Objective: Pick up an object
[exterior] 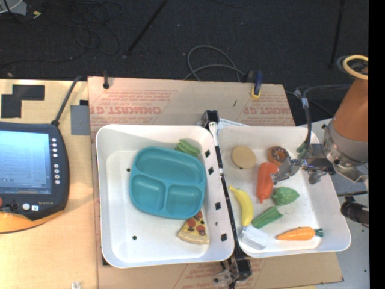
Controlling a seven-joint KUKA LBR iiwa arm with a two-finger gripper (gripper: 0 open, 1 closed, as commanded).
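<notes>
My pincer [287, 168] hangs in the right bin [337, 233] by the red pepper [264, 182], banana [243, 205] and carrot [298, 234]; maybe open, I can't tell. The left bin [114, 245] holds a teal tray [168, 182] and pizza slice [194, 230].

Grey arm [349, 143], orange band
</notes>
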